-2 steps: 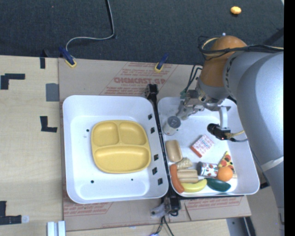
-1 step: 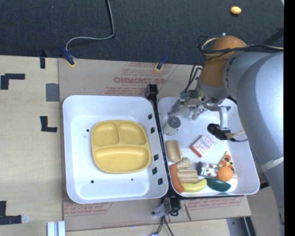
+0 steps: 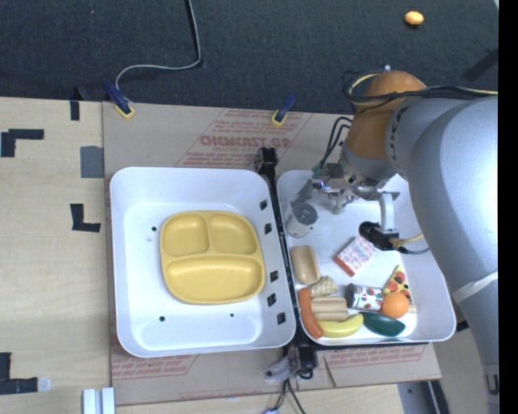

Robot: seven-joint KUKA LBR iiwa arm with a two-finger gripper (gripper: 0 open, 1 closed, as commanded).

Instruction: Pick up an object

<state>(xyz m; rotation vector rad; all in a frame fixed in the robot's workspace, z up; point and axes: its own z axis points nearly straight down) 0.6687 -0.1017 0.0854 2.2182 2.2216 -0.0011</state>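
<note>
The right bin (image 3: 433,279) holds a heap of toy food along its near side. A tan bread loaf (image 3: 304,264) lies by the bin's left wall, and a red-and-white box (image 3: 356,255) lies in the middle. Nearer the front are a pizza slice (image 3: 396,280), an orange (image 3: 395,305), a green vegetable (image 3: 384,326), a yellow banana (image 3: 340,327), a red sausage (image 3: 309,314) and a small black-and-red can (image 3: 366,297). My gripper (image 3: 312,202) hangs low over the far left corner of this bin, beyond the bread loaf. I see nothing in its grasp.
A yellow divided plate (image 3: 214,256) lies in the middle of the left bin (image 3: 133,242). A black divider (image 3: 273,234) separates the two bins. The grey arm (image 3: 453,170) covers the right side of the view. A small orange ball (image 3: 413,18) sits on the dark floor beyond the bench.
</note>
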